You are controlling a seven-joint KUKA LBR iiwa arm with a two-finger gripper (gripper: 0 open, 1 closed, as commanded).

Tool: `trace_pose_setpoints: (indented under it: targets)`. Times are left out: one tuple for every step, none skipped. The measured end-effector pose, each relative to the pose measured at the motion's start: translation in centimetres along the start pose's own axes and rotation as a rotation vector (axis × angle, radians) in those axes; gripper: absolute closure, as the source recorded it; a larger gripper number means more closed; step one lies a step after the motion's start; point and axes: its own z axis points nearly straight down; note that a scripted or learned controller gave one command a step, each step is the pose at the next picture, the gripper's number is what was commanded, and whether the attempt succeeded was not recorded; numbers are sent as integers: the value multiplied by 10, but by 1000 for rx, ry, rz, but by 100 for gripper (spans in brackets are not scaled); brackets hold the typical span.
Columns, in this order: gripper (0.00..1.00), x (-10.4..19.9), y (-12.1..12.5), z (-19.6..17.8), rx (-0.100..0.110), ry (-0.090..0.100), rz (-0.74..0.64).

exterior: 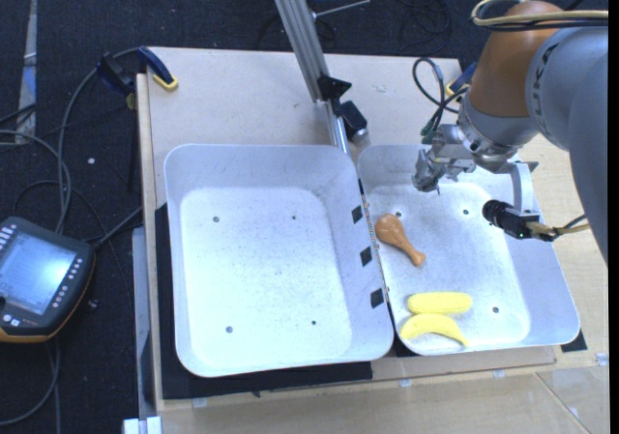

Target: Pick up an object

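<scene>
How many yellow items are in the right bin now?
2, both near the front edge of the right bin: one yellow piece and a banana just in front of it. The arm may hide others.

Two shallow white bins side by side: left bin (193,229), right bin (522,277). Right bin holds three items: one tan chicken-drumstick toy (398,238) and two yellow banana-like pieces, upper (440,303) and lower (432,328). One arm with one gripper (427,181); one handheld control pendant (37,277) lies off the bench.
</scene>
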Motion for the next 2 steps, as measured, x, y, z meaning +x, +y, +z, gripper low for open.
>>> trace_pose_setpoints:
  targets:
    - [100,0,4,-63,-1,0,-1]
    - [100,0,5,-106,1,0,0]
